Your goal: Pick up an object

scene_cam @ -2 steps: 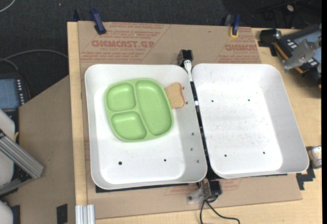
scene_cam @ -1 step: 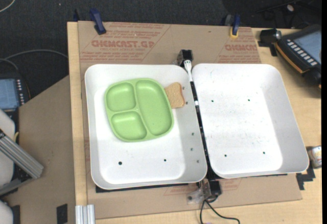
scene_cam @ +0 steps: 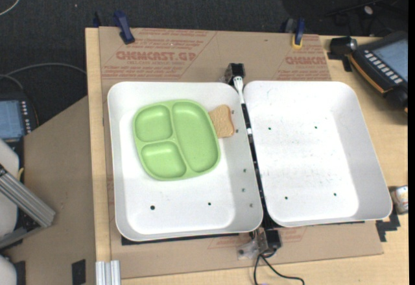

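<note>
Gripper opening cannot be told from this moment, nor whether it has hold of anything. Nothing touches either object in the bins, so I judge the pick not yet begun: the approach, the closing and the lift are all left to do.

Nearest, at the desk's (scene_cam: pixel 97 147) near edge, a dark cable (scene_cam: pixel 266 263) runs off below the seam where the two bins meet. The left bin (scene_cam: pixel 188 209) has bare white floor along its near side. Further in lies a green divided plate (scene_cam: pixel 176 139), flat, three compartments up, towards the bin's far left. Touching the plate's far right rim is a small tan flat piece (scene_cam: pixel 222 121), perhaps a cracker or toast, lying close to the bin's right wall. Either could serve as the object; the tan piece looks the easier, being small, though it lies low and crowded between plate and wall. The right bin (scene_cam: pixel 311 147) bears a scatter of dark specks on its floor.

At the far end of the seam sits a black clip (scene_cam: pixel 235 72). Beyond, a blue clamp (scene_cam: pixel 123 27) and a yellow clamp (scene_cam: pixel 298 36) grip the desk's far edge.
</note>
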Robot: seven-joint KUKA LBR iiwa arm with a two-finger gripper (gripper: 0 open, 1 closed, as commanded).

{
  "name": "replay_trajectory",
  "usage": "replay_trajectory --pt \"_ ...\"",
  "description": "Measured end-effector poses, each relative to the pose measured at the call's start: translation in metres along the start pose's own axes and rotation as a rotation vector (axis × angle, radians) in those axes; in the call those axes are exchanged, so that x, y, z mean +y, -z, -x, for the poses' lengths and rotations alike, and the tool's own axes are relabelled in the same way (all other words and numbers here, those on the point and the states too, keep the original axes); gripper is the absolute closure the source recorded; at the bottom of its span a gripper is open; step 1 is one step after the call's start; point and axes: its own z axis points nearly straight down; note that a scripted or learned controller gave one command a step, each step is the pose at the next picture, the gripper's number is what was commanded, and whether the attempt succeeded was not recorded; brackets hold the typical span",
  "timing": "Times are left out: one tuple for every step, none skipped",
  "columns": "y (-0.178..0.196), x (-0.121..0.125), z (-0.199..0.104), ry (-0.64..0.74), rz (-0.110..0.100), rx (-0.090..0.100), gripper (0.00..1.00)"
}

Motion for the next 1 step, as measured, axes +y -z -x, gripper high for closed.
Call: replay_trajectory --pt "-0.1132 -0.0022 -0.0426 0.004 -0.020 0.007 1.00"
